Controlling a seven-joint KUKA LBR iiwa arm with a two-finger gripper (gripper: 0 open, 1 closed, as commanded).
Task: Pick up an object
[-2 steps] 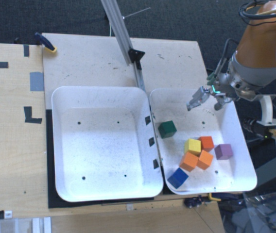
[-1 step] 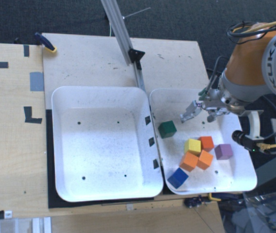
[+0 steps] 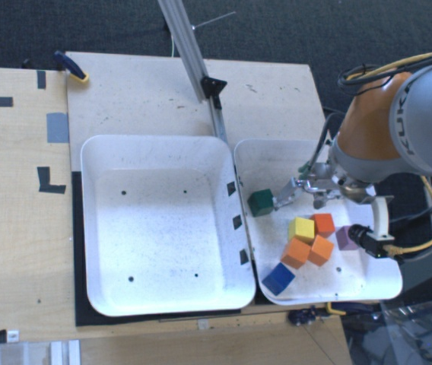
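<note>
We look down on a pale wooden bench (image 3: 18,204) set against dark carpet, with two shallow white bins side by side on it: the left bin (image 3: 94,158) and the right bin (image 3: 383,284). A grey metal strut (image 3: 185,40) slants across the top of the view and ends at a black clamp (image 3: 213,87) just above the gap between the bins.

The arm (image 3: 387,128) comes in from the right, its orange band over the upper part of the right bin. The gripper (image 3: 283,197) sits low in that bin, and we cannot tell whether its fingers are apart or together, since the tip is small and blurred against the white floor.

Just to the left of the gripper, touching or nearly touching its tip, lies a green block (image 3: 261,202); we cannot see it between the fingers. Below and to the right of the gripper is a tight cluster: a yellow block (image 3: 304,228), a red-orange block (image 3: 324,223) beside it, and two orange blocks (image 3: 298,252) (image 3: 321,250) just beneath. A blue block (image 3: 278,278) lies furthest below, near the bin's front edge. A purple block (image 3: 345,238) sits further right, partly behind the arm's black fitting (image 3: 362,238)
</note>
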